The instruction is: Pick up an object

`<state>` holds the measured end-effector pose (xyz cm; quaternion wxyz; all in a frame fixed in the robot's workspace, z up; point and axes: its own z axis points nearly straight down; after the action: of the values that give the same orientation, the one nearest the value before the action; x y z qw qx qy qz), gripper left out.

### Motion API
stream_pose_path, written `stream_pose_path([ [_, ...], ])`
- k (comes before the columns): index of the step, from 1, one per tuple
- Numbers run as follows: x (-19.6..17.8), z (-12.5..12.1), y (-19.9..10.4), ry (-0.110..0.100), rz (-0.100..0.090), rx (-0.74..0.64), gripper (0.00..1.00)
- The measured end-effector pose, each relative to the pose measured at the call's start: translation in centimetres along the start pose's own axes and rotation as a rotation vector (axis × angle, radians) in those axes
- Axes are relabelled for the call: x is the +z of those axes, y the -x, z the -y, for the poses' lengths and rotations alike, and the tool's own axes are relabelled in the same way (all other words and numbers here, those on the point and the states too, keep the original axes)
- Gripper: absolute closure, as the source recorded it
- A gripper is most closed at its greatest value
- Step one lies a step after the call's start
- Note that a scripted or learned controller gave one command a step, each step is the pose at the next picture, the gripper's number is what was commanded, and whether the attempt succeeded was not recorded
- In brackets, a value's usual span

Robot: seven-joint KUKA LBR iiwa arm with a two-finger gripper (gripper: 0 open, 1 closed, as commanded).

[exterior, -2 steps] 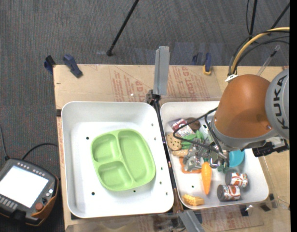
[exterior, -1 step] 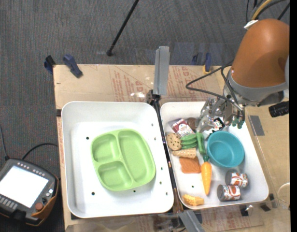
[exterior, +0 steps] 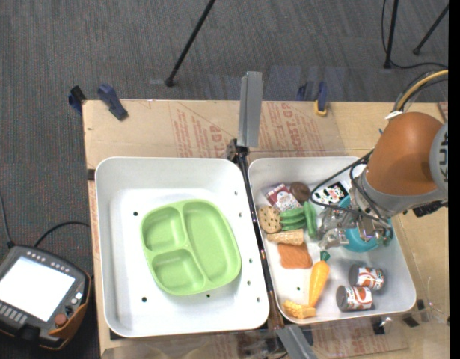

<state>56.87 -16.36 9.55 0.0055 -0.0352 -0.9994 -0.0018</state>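
My arm covers most of a teal thing (exterior: 362, 238), and I can't tell the gripper's (exterior: 336, 229) state. Left of it, the carrot (exterior: 318, 282) points toward the gripper, long axis nearly upright in view.

Teal cup (exterior: 362, 238) in right bin (exterior: 403, 290)

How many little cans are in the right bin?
2, side by side near the right bin's front right corner: one can behind, the other can in front. The arm may hide more.

A divided plate (exterior: 191, 246) is set in the left bin (exterior: 117, 182) — toy food and two cans (exterior: 360, 288) are gathered in the right bin (exterior: 400, 286).
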Motion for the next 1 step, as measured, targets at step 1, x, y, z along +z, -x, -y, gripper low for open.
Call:
stream_pose_path([
  [1, -0.57, -0.01, 0.35, -0.002, 0.012, -0.002, 0.0],
])
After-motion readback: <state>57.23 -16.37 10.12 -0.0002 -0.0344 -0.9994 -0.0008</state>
